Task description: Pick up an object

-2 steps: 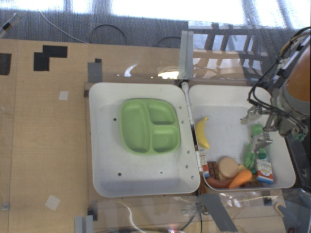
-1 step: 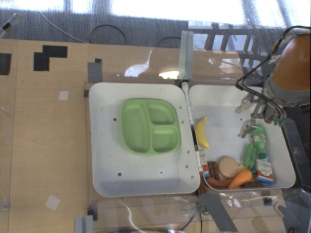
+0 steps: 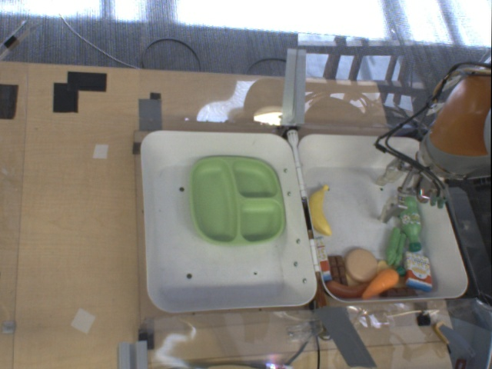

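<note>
The right bin (image 3: 350, 175) holds several toy foods. A yellow banana (image 3: 320, 211) lies by its left wall. A tan round bun (image 3: 361, 265), an orange carrot (image 3: 379, 284), a brown sausage (image 3: 345, 289) and a small white carton (image 3: 419, 270) crowd the near end. A green bottle (image 3: 413, 224) leans beside a second green item (image 3: 394, 246) near the right wall. My gripper (image 3: 408, 193) hangs directly over the top of the green bottle, reaching in from the right under the orange band (image 3: 463, 118). From this angle I cannot make out whether it touches the bottle.
The left bin (image 3: 173, 275) carries a green divided plate (image 3: 236, 199) in its middle. A grey post (image 3: 293, 87) stands at the far end of the wall between the bins. Black cables (image 3: 400, 133) loop near the wrist.
</note>
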